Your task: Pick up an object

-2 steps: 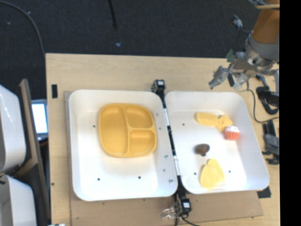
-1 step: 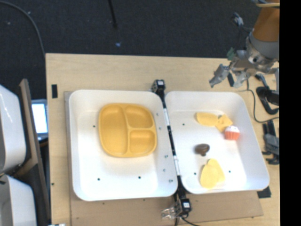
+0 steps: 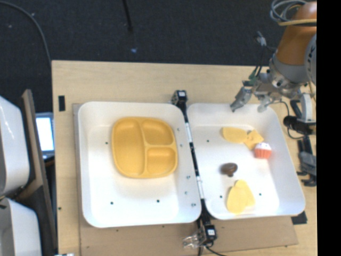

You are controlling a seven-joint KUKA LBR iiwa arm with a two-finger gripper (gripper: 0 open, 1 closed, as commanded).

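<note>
on the worktop (image 3: 64, 159), start at the left bin (image 3: 93, 196): it carries a yellow divided plate (image 3: 144, 146) lying flat at its centre, well apart from the arm and not a handy pick. move across to the right bin (image 3: 282, 196), where the likely targets sit loose and spaced out, which leaves room for fingers around each. a pale yellow piece (image 3: 240, 196) lies at 6 o'clock, a small brown lump (image 3: 229, 169) at the centre, a flat yellow piece (image 3: 242, 136) at 12 o'clock, and a little orange-and-white item (image 3: 262, 151) just beside it at 3 o'clock. your pincer (image 3: 251, 101) hovers over the bin's 12 o'clock rim, fingers spread and pinching nothing, so nothing has been picked up yet.
</note>
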